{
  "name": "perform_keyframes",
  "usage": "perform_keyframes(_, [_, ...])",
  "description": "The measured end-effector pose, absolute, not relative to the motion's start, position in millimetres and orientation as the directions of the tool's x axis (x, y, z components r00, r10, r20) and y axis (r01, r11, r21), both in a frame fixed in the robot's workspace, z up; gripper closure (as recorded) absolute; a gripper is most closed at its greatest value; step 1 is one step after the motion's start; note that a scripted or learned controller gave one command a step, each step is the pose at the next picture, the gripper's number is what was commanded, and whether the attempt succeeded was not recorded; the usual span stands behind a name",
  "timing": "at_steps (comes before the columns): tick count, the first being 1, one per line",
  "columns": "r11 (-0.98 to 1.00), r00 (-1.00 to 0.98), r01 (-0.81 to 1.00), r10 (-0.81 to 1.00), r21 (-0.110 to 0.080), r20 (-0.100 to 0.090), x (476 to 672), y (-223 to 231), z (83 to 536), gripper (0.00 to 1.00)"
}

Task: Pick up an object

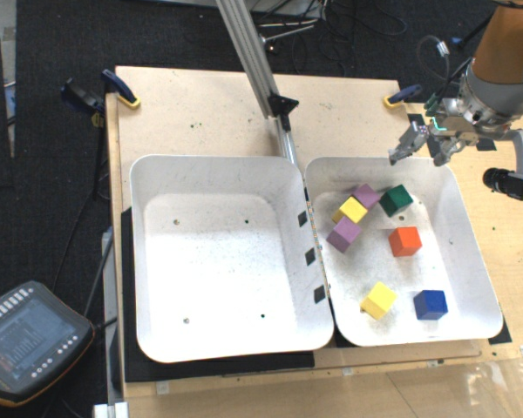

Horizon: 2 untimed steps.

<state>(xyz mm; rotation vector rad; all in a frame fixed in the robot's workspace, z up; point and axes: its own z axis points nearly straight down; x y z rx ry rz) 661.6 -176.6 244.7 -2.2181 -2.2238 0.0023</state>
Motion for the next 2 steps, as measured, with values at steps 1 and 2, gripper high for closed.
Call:
perform_keyframes(1, [0.003,-0.003,1.000,1.000,-0.005,0.001,664.8,-169.4,183.5,0.00])
perform_keyframes(2, [0.003,-0.003,1.000,1.000,-0.004,0.000,667.3,-169.6,139.8,0.00])
